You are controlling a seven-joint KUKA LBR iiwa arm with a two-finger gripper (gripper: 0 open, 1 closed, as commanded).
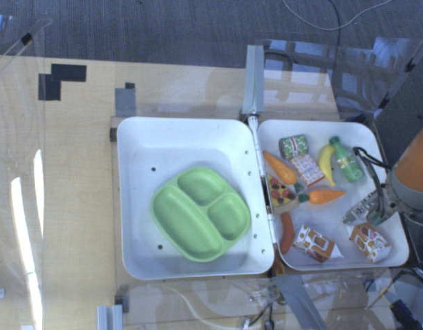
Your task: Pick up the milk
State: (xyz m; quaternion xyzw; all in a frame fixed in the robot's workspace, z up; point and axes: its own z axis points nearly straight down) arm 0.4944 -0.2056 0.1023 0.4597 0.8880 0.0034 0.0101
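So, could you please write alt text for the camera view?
The pincer hovers in the right bin just above a brown-and-white carton, among toy foods including a banana and carrot. The left bin holds a green divided plate.

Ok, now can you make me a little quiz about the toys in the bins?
1. True or false: the green plate lies in the same bin as the banana.
2. How many compartments does the green plate have? A) two B) three C) five
3. Which toy sits closest to the gripper, just below it in the picture?

Key:
1. False. The plate is in the left bin and the banana is in the right bin.
2. B, three.
3. The brown-and-white carton in the right bin's near right corner.
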